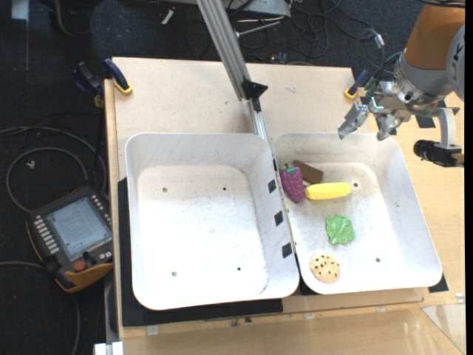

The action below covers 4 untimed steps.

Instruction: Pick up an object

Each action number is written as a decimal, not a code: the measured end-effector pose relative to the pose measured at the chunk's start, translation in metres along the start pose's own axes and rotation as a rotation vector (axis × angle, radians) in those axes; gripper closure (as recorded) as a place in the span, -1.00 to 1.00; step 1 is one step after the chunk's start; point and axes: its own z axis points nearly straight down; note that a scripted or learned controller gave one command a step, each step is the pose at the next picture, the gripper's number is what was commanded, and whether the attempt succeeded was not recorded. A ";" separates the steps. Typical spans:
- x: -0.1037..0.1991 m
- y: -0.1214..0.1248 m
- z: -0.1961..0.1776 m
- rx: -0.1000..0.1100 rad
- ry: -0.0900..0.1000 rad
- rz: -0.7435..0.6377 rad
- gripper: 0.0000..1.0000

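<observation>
The right bin holds several small items: a purple bunch of grapes, a brown block behind it, a yellow banana, a green leafy piece and a tan cookie. My gripper hangs above the far edge of the right bin, up and to the right of the banana. Its two fingers are spread apart and nothing is between them.
The left bin sits beside the right one, sharing a middle wall. A slanted metal rail runs down to the bins' far junction. Yellow clamps sit at the bench's far corners. A teach pendant lies off the bench at left.
</observation>
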 end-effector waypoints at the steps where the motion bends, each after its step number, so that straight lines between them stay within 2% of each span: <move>1: 0.000 0.001 -0.003 -0.004 -0.002 -0.002 -1.00; 4: -0.007 0.003 0.139 0.000 -0.001 0.000 -1.00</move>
